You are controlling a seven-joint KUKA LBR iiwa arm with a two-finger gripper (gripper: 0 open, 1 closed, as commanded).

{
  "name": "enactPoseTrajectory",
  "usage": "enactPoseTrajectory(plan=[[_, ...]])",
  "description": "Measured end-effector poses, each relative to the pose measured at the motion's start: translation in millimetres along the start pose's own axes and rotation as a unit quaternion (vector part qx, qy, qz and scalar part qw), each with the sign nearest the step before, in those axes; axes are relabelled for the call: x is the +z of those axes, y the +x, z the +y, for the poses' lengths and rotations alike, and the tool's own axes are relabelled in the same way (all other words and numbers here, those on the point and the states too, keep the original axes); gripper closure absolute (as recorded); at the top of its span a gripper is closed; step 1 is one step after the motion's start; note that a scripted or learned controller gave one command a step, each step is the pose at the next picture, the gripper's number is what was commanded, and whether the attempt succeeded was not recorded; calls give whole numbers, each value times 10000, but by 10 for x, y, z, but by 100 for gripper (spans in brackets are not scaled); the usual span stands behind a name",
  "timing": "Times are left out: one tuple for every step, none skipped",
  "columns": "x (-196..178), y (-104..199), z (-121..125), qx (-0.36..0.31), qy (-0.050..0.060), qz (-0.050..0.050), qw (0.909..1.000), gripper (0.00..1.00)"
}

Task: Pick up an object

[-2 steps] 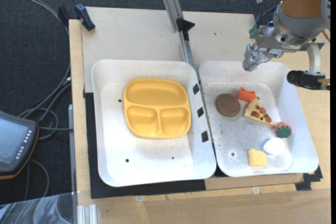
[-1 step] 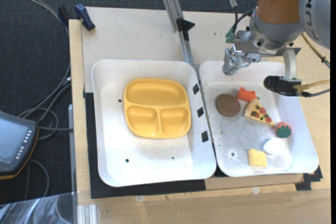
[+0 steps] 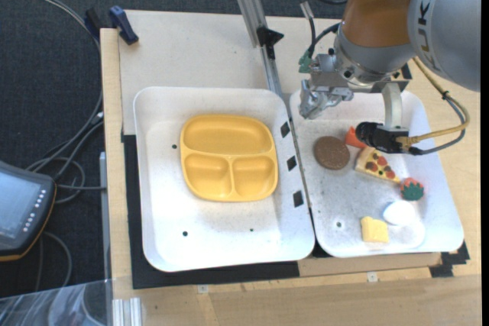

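nearest the camera, front of the right bin [image 3: 451, 229]: a yellow cheese wedge [image 3: 374, 230] just beside a white egg-like piece [image 3: 398, 213], both close to the front rim. a bit further back, a green-and-red strawberry-ish toy [image 3: 412, 189] touching the tip end of a pizza slice [image 3: 376, 164], which lies flat at a slant. left of the slice, a brown round cookie [image 3: 332, 153], flat, apart from everything w/ free floor around it, so prob the easiest grab from above. behind the slice an orange bit [image 3: 353, 137] sits against a black fixture [image 3: 380, 136] w/ a cable, partly hidden.

left bin [image 3: 153, 240] holds a yellow 3-compartment tray [image 3: 228, 157], roughly centred, nothing in it that i can see.

further back, the gripper [image 3: 315, 104] hangs over the back-left corner of the right bin, pointing down, near the divider betw bins. can't tell how the fingers stand, too small & dark at the tip. nothing visible betw them, so i'd judge no pick made yet. cookie is the closest thing to it, just fwd & right. risk: the bin wall crowds the tip at that corner.
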State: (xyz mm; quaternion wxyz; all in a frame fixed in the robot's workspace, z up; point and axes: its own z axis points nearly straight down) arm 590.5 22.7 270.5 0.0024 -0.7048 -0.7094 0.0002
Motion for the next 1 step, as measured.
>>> enactPoseTrajectory(plan=[[11,575,-96,-5,1,0,10000,100]])
